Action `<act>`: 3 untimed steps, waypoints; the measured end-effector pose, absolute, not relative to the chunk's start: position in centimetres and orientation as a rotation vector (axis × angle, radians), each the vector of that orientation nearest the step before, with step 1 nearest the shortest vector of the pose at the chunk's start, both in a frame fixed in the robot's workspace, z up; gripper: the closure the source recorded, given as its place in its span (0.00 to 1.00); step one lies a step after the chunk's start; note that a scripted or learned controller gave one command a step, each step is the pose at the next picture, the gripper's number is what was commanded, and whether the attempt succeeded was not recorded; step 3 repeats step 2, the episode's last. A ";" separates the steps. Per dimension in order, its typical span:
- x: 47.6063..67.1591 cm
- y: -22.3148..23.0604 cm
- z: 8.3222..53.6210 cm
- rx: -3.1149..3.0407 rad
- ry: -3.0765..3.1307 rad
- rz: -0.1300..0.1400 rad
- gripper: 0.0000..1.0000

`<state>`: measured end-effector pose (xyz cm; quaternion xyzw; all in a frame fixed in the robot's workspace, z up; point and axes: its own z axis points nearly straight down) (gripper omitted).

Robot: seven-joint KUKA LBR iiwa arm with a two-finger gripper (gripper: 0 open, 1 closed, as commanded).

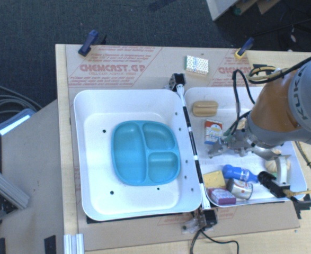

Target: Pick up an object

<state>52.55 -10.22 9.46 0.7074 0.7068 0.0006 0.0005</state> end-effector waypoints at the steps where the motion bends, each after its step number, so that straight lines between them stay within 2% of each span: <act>1: 47.8 -12.5 8.4 2.225 2.221 -0.003 0.00; 2: 47.9 -12.4 9.4 2.222 2.218 0.002 1.00; 3: 47.9 -12.4 9.4 2.222 2.218 0.002 1.00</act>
